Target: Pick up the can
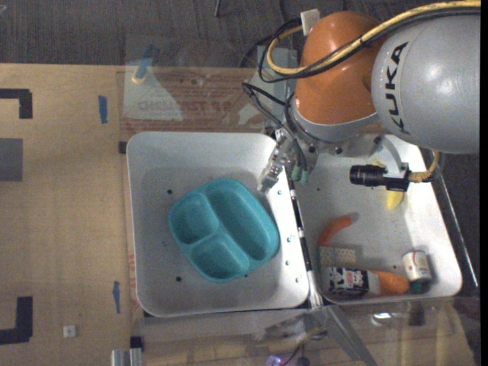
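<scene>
The can [417, 265] is small, white and red, and sits in the near right corner of the right bin [446, 239]. It touches the end of an orange carrot-shaped piece [393, 282]. My gripper [280, 175] hangs over the divide between the two bins, near their far side, well to the upper left of the can. Nothing shows in its grasp. The grey arm with its orange band [335, 71] covers the far part of the right bin.
A teal divided plate [223, 228] lies in the left bin [152, 204]. The right bin also holds a second orange piece [335, 229], a black-and-white carton [347, 279] by the near wall, and a yellow item [393, 199] partly under the wrist.
</scene>
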Controlling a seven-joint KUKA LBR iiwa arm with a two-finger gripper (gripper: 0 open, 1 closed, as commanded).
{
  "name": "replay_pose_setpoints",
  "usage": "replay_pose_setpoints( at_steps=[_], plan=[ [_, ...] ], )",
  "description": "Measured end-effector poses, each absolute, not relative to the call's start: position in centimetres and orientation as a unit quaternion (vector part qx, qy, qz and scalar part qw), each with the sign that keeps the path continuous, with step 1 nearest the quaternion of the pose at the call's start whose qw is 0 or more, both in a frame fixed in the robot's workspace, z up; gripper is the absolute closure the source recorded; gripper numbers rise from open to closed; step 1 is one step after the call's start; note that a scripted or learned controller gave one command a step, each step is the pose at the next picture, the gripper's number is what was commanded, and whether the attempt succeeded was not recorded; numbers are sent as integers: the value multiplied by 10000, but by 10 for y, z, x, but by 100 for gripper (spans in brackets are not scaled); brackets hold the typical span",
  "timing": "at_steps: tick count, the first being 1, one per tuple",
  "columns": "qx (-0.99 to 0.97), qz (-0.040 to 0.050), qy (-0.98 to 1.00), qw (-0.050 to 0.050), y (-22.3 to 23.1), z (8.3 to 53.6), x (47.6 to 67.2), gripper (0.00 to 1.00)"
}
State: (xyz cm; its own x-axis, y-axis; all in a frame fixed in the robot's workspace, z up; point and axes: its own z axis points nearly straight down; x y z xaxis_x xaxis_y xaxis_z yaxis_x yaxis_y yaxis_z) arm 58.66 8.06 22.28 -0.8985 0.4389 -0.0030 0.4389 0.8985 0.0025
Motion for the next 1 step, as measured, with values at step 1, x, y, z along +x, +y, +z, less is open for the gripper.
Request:
replay_pose_setpoints(
  at_steps=[1],
  plan=[
    [1623,9,9867,11,107,246,531,100]
  ],
)
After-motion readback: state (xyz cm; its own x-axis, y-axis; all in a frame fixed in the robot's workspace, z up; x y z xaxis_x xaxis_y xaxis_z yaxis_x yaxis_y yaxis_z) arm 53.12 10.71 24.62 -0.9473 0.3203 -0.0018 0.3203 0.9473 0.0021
